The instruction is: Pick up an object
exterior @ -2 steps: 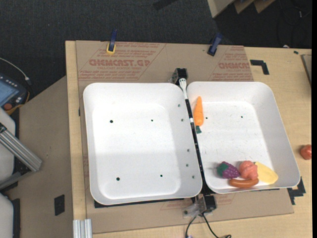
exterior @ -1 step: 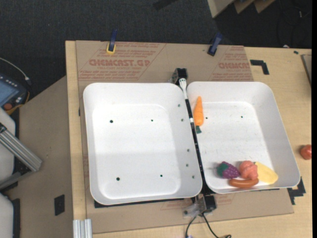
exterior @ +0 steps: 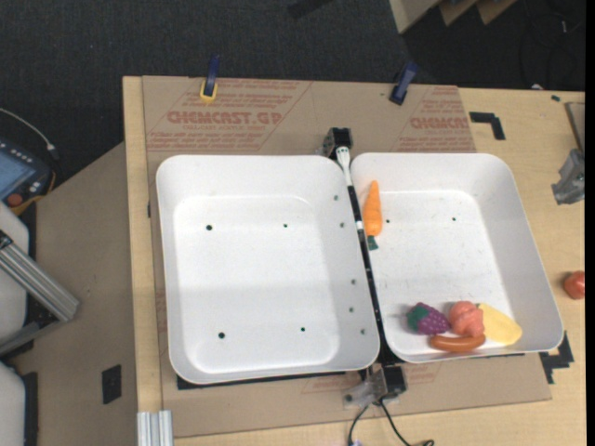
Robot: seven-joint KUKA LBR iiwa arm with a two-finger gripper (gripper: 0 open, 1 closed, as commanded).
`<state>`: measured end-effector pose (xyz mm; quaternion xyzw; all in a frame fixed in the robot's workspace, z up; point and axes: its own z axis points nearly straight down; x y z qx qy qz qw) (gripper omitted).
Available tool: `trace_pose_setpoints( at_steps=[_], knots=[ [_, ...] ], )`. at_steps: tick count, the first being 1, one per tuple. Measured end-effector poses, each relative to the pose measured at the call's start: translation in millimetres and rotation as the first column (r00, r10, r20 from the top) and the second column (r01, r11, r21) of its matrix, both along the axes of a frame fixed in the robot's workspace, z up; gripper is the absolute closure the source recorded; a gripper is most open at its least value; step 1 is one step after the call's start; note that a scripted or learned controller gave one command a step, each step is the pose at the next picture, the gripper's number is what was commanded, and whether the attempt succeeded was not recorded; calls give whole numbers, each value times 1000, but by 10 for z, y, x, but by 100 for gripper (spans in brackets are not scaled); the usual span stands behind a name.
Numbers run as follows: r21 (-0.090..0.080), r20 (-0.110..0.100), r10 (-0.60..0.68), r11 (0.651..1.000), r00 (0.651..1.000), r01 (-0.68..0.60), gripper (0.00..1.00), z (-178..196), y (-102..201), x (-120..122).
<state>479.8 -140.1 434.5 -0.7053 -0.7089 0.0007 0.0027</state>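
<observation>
My pincer sits as a grey blur at the far right edge; I cannot tell its state. Nothing is lifted yet, so the whole pick remains. The smooth plastic carrot lies by the right bin's left wall; knobbly grapes, a peach, sausage and lemon crowd its near corner.

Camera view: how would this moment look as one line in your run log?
right bin: carrot at left wall; grapes, peach, sausage, yellow piece clustered near front | nothing picked yet
</observation>
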Motion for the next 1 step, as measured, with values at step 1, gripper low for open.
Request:
trace_pose_setpoints(
  at_steps=[1],
  knots=[
    [0, -2, 1, 1000, 1000, -1, 100, -636, 619, 32]
  ],
)
